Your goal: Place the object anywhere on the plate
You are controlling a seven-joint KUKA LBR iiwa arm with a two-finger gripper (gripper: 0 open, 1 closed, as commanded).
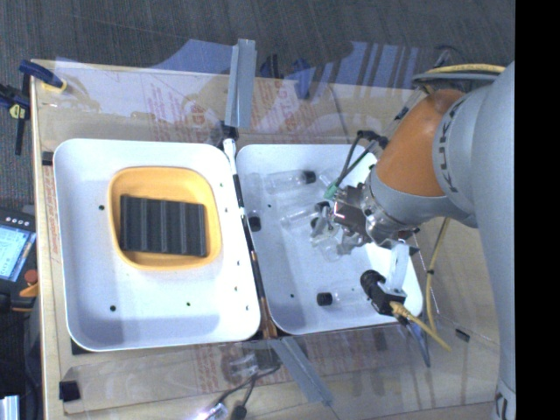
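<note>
Two white bins are sitting side by side on the bench, the left bin [79, 313] bearing the yellow plate [164, 220] with its dark ribbed insert. Over the right bin [289, 313], the gripper [331, 220] is working among clear, hard-to-read objects [289, 182] toward its 9 o'clock; whether its jaws are clenched or released I cannot tell. Transparent pieces are likely slipping any grasp, so the arm risks travelling to the plate carrying nothing.

Grey arm [490, 147] w/ orange band [418, 151] reaches in from counter's right edge, wrist bent down and leftward. Gripper [328, 226] low, right of counter's centre, pointing toward the left edge.
</note>
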